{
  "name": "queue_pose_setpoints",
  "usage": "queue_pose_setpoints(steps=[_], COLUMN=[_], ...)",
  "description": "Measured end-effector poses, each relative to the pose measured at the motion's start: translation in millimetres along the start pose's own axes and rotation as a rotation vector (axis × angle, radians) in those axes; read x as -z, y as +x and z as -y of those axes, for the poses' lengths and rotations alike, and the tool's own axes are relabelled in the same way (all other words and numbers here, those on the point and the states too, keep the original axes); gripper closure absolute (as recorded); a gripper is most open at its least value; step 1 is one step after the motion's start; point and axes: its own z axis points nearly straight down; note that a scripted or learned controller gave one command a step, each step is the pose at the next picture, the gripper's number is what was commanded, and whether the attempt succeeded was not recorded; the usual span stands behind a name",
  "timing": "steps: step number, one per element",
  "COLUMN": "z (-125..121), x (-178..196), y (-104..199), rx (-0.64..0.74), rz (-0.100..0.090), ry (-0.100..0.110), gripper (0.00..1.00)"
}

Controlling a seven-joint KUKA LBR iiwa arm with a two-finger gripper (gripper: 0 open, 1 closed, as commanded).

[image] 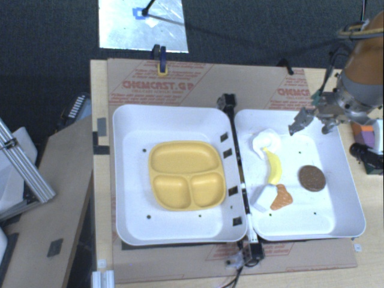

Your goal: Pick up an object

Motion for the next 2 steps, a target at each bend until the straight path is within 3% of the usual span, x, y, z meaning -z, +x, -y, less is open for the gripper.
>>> queue_pose_setpoints(steps=[1,2], z=[-2,-5], x=[7,-36], y=[0,-6], rx=[0.002,0.0], rz=[0.002,0.002], ry=[-0.012,-0.01], gripper=[0.0,0.0])
